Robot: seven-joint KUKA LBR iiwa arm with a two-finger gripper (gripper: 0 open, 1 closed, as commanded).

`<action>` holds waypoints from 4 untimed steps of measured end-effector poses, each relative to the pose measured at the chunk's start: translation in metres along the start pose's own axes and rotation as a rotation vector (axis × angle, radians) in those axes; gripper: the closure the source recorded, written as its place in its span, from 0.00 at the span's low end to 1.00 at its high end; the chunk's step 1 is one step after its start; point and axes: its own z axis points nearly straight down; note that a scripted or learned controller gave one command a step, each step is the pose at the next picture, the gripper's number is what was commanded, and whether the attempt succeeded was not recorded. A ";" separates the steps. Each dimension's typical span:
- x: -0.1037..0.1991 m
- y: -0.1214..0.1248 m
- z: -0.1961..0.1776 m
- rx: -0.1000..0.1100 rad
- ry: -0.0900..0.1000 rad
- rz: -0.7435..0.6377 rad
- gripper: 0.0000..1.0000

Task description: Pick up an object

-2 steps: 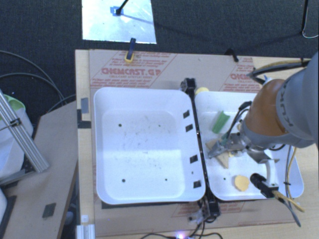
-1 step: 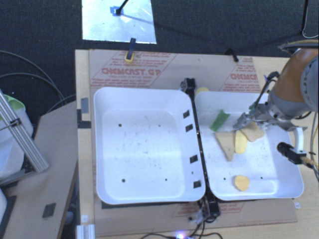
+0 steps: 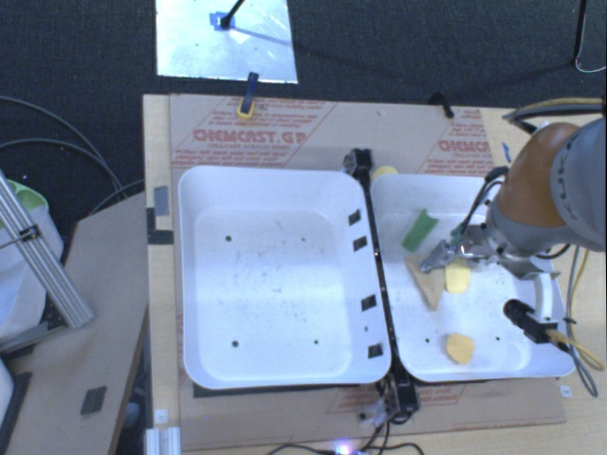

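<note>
The right bin [image 3: 493, 363] held everything. Just beyond the gripper [image 3: 446, 259] lay a green block [image 3: 418, 228], a tan wedge [image 3: 426, 284] under it. A yellow piece [image 3: 457, 278] sat touching the gripper; whether it was grasped I could not tell. It looked light, smooth, best pinched across its middle.

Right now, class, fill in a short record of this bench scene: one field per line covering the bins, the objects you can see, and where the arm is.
Left bin: white, shallow, only dark specks on its floor
Right bin: white, holds the objects
Green block: right bin, upper left part
Tan wedge: right bin, below the green block
Pale yellow piece: just right of the tan wedge, at the gripper
Yellow lump: right bin, near front edge
Gripper: low over the right bin, arm entering from the right
Grasp: cannot tell
</note>
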 end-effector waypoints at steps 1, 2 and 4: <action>0.021 -0.062 -0.002 0.001 0.002 0.001 0.00; 0.054 0.005 0.000 0.004 0.002 -0.009 0.00; 0.182 -0.074 -0.190 0.005 0.009 -0.014 0.00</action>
